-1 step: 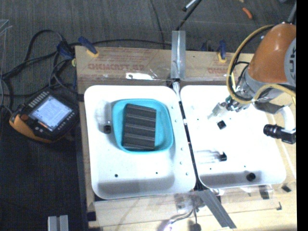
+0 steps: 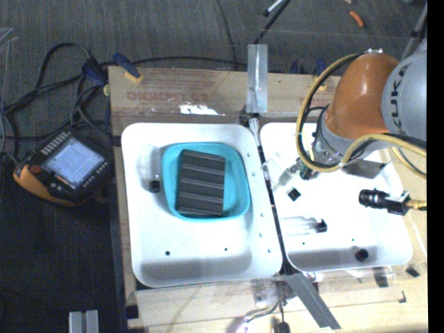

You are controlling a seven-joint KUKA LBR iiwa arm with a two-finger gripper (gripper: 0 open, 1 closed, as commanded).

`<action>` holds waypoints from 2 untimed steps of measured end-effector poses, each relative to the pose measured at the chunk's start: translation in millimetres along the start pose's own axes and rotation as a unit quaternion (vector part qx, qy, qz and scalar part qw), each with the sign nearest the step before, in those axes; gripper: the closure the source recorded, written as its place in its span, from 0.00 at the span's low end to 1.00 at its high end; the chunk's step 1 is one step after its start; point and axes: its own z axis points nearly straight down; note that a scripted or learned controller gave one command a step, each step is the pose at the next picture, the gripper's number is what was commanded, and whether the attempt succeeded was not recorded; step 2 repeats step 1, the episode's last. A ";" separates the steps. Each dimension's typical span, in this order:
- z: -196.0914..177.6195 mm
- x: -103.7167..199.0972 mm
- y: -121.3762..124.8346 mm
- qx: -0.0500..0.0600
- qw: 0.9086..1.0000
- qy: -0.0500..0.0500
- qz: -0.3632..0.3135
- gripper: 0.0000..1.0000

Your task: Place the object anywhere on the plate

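Two white bins on surface (image 2: pixel 208 92). L bin (image 2: pixel 208 259): teal plate (image 2: pixel 238 186) at ctr, w/ dark ribbed block (image 2: pixel 201 182) lying flat on it, fully inside the rim, long side running 12-to-6. Small black bit (image 2: pixel 154 184) at plate's 9 o'clock, just off the rim, on bin floor.

R bin (image 2: pixel 347 261): tool (image 2: pixel 290 175) hangs over the 10 o'clock part, arm (image 2: pixel 368 96) coming in from 2 o'clock. Tool state: can't tell, spread or pressed together not visible, nothing seen pinched. Small black square (image 2: pixel 293 193) at tool's 6 o'clock, close below. Clear stick w/ black end (image 2: pixel 309 224) further toward 6. Black round bit (image 2: pixel 361 254) at bin's 5 o'clock, near front wall.
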 end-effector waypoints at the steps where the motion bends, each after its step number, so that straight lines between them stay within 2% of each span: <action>1: -0.2 -0.1 0.0 0.000 1.000 0.000 0.000 0.00; 2: -0.2 -0.1 0.0 0.000 1.000 0.000 0.000 0.00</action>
